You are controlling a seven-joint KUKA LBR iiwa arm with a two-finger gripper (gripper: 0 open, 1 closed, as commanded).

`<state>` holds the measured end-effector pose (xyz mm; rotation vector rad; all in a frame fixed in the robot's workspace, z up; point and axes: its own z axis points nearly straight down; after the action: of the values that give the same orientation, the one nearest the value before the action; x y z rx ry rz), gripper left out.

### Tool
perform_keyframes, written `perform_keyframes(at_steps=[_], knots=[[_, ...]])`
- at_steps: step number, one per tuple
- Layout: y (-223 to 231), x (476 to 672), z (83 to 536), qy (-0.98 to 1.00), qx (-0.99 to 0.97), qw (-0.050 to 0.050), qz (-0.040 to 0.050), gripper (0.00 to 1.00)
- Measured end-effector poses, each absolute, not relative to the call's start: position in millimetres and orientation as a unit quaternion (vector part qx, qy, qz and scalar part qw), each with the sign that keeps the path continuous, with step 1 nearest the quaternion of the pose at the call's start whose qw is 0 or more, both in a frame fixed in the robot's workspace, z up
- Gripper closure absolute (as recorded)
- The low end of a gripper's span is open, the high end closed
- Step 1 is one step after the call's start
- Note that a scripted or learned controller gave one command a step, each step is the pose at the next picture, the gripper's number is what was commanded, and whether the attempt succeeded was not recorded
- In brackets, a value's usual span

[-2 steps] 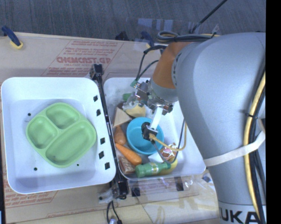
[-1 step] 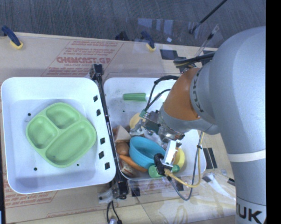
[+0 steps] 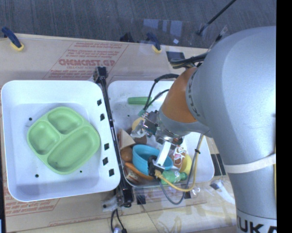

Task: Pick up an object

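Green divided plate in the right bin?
No, the green plate lies alone in the left bin; the right bin holds the clutter.

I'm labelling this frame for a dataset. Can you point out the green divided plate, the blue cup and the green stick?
green divided plate (image 3: 63,140): camera view, on its central ridge.
blue cup (image 3: 145,155): camera view, on its rim.
green stick (image 3: 137,100): camera view, mid-length.

The brown protective paper (image 3: 83,62) on the bench, upper left of the frame, bears red print reading "CHEMCAST GP", repeated in smaller, unreadable lines. At lower right, the arm (image 3: 255,198) shows the letters "UKA".
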<state>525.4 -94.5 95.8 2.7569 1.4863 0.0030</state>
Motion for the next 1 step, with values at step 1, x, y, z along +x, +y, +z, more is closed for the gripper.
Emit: perform_keyframes(at_steps=[1], knots=[[-97.3,585.8,94.4,0.485,0.874,-0.002,-0.0002,0.00]])
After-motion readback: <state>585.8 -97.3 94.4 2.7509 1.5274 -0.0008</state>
